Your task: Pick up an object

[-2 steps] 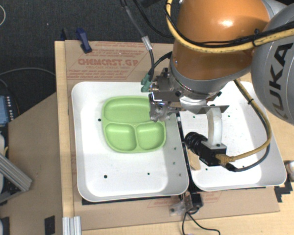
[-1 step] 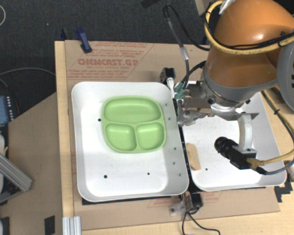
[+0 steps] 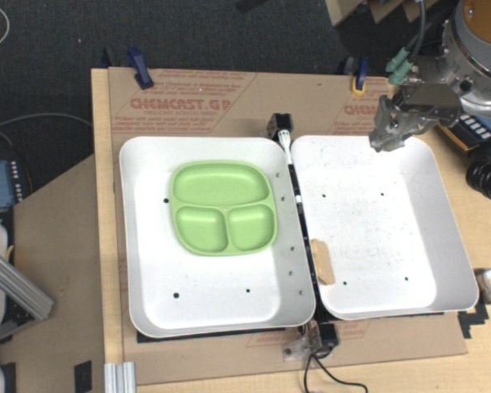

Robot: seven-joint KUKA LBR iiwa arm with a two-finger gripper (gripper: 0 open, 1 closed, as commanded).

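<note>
Where cardboard bench [image 3: 188,97] meets dark carpet [image 3: 147,15], two white bins [image 3: 147,219], green tray [image 3: 223,207].

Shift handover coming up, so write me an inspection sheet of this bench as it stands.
Surface: brown board bearing two white bins side by side.
Job's things: green divided plate, three compartments, flat in the left bin.
Clutter: small tan strip on the inner rim of the right bin; dark specks across that bin's floor.
Hand: hand hangs over the right bin's far corner, apart from the plate; whether it is open or shut cannot be told.
Cables: wires trail off the board's near edge; a thin cable on the dark floor at left.
Surroundings: blue clamp and yellow clamp on the far edge.
</note>
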